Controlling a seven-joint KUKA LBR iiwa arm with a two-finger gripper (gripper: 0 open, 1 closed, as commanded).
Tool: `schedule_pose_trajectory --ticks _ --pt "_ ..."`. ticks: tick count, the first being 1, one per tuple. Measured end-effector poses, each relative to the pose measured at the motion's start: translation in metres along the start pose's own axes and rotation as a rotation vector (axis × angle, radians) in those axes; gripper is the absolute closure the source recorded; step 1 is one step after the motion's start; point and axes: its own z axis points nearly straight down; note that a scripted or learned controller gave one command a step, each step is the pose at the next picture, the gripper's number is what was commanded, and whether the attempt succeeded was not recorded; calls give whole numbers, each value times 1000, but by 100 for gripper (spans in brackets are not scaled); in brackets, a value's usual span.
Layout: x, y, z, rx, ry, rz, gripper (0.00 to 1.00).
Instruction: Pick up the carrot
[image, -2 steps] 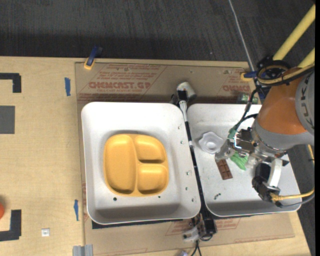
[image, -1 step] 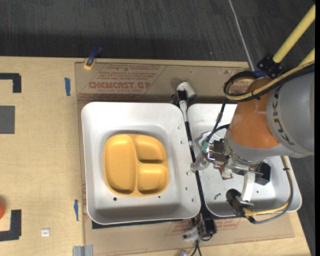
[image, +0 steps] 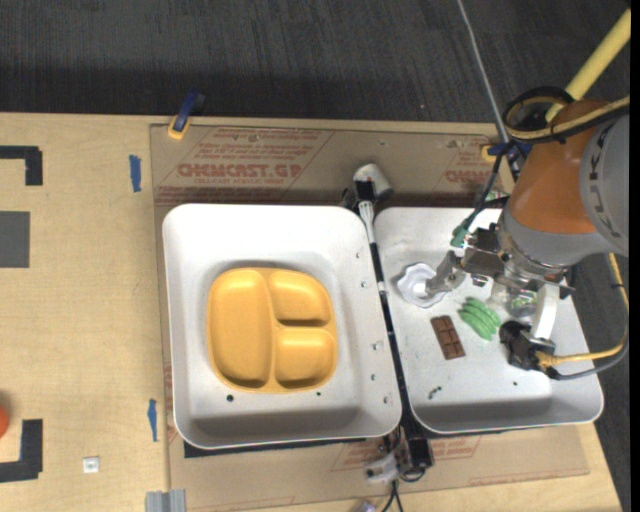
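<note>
Carrot: I cannot tell where it lies; it may be under the arm, which covers part of the right bin.
Gripper (image: 437, 288): low over the right bin (image: 500, 392), near its back left part, just beside a clear crumpled wrapper (image: 413, 281).
Grip: I cannot tell from this slant whether it is open or closed, or whether it has hold of anything.
Green pod (image: 480, 319): on the right bin's floor, partly under the wrist.
Brown chocolate bar (image: 450, 337): flat on the floor, just left of the pod and apart from it.
Arm (image: 560, 185): I see it reaching in from the right, orange band uppermost.
Left bin (image: 200, 232): holds a yellow divided plate (image: 270, 326), roughly centred.
</note>
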Motion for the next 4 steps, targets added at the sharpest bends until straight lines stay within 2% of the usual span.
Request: schedule_pose_trajectory --ticks 1,2,3,4 --pt "-42 -13 17 4 1 -73 0" --pt "33 -70 16 4 1 -12 0" --pt "12 25 -34 0 0 24 0" --pt "100 -61 16 4 1 -65 0"
